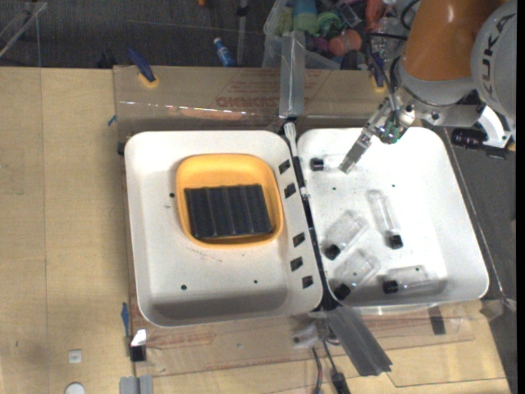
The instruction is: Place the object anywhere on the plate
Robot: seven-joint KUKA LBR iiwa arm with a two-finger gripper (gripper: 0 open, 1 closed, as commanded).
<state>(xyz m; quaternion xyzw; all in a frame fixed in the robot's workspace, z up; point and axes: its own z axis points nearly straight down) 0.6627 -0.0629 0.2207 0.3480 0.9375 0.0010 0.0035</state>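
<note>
Gripper (351,159) hangs over the right bin (459,220), near its back left corner, fingers pointing down and left. Can't tell its state from this angle, and you see nothing between the tips. A small dark cap (317,164) lies just beside it on the bin floor.

Task objects: clear plastic vials with dark caps, all in the right bin. One vial (382,213) sits mid-bin, another vial (344,232) near the left wall, a third vial (358,268) toward the front left, a fourth vial (410,282) along the front edge.

Orange plate (190,171) is in the left bin (156,277), centred toward the back, with a dark ribbed block (227,210) covering most of it.

My read: you're in the pick step, nothing grasped yet. Next move calls for dropping onto one vial, closing across its narrow axis, lifting clear of the divider (297,212), then crossing left to the plate. Clear vials are slippery and roll; expect misses.
</note>
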